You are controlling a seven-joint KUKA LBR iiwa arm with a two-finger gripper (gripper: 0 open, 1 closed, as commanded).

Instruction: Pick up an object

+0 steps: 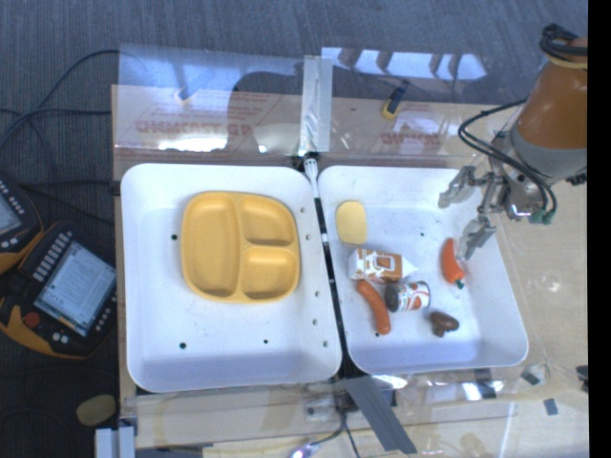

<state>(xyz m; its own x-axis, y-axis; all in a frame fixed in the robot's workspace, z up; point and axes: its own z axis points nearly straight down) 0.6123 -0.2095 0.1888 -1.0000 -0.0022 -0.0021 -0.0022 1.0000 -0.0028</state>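
Note:
My gripper [468, 213] hangs over the right side of the right bin [496, 337], below the orange-banded wrist [558, 103]. Its two grey fingers [476, 236] are spread apart, open, with nothing between them. A small orange-red carrot-like piece [451, 260] lies just below and left of the lower fingertip, apart from it. Further left in this bin are a pale yellow block [351, 222], a white and brown carton [379, 265], an orange sausage-shaped piece [374, 306], a small can [411, 298] and a dark brown lump [443, 323].
The left bin [153, 351] holds a yellow divided plate [241, 246]. A ridge [325, 256] separates the two bins. Clear plastic sheeting [220, 113] lies behind them. A teach pendant [57, 284] with cables sits on the floor at far left.

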